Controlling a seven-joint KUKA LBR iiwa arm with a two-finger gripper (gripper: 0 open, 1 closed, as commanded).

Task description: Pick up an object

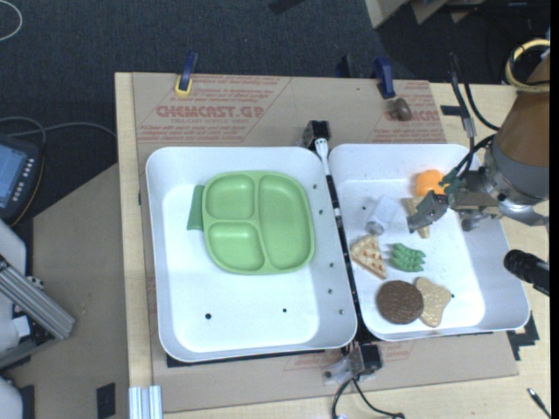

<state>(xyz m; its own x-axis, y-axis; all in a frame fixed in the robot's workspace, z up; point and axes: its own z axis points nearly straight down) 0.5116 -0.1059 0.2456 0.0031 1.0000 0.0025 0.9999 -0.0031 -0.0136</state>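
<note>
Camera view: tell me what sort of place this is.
Probably a robotics lab test bench: two white bins sit on a clamped board, toy food such as a waffle piece lies below the gripper, and cables trail around.

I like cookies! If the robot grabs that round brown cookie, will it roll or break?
The round brown cookie lies flat in the right bin, so it probably won't roll. Thin and low, it may be hard to pinch. It looks stiff, likely a toy, so probably won't crumble.

Robotics lab — clamped bench (262, 99), white bins (175, 260), loose cables (61, 129)
</note>
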